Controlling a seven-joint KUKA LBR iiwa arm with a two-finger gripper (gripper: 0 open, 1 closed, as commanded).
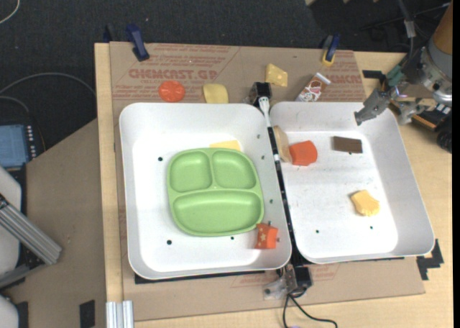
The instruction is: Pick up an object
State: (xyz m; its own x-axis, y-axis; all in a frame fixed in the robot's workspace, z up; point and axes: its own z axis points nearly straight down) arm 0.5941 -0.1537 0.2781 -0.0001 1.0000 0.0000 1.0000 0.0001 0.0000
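My gripper (368, 109) hangs over the far right corner of the right bin (402, 240), above its rim and holding nothing that I can see. Below it in that bin lie a brown block (348, 145), an orange-red block (303, 152), a yellow chunk (366, 203) and a tan piece (280, 145) against the left wall. The left bin (140, 175) holds a green divided plate (214, 191), a pale yellow piece (226, 146) behind it and a small orange-red toy (267, 236) at the front right.
Behind the bins on the cardboard lie an orange disc (171, 90), a yellow lump (215, 93), a yellow wedge (276, 75), a small packet (312, 89) and a black-and-white item (261, 94). Blue clamps (136, 40) (330, 47) grip the far edge.
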